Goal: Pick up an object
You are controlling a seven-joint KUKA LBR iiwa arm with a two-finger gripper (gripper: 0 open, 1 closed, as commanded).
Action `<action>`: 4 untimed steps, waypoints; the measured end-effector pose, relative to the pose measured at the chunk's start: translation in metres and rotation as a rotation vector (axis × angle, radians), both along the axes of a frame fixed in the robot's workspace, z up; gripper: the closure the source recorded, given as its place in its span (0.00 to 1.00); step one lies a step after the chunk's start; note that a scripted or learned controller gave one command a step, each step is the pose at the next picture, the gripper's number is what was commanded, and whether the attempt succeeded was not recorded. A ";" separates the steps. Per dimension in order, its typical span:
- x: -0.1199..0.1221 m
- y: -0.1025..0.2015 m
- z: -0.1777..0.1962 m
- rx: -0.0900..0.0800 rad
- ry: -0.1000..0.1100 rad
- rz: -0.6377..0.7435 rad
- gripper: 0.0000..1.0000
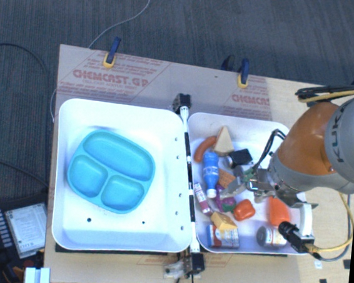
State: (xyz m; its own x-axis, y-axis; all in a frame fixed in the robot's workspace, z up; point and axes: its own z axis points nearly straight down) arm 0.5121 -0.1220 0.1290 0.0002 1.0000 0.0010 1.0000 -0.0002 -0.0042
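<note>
**Op:** White bins sit side by side on my feed. The left bin (55, 219) carries a blue tray (111, 170) with three compartments.

**Sup:** And the right one?

**Op:** The right bin (254, 123) holds a pile: a blue bottle (210, 170) lying near the divider, an orange block (244, 209) right of it, a can (271, 237) by the near rim, a tan wedge (225, 139) toward the far rim.

**Sup:** Where's the arm?

**Op:** I see the gripper (248, 180) low over the middle of that pile, just above the orange block.

**Sup:** Grasping anything?

**Op:** I cannot tell; the wrist and clutter mask it, and I see nothing between them.
</note>
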 end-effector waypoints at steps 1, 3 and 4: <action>-0.025 0.022 -0.041 -0.007 -0.015 -0.003 0.00; 0.009 0.107 0.055 -0.001 -0.004 0.002 1.00; 0.009 0.107 0.064 -0.002 -0.002 0.003 1.00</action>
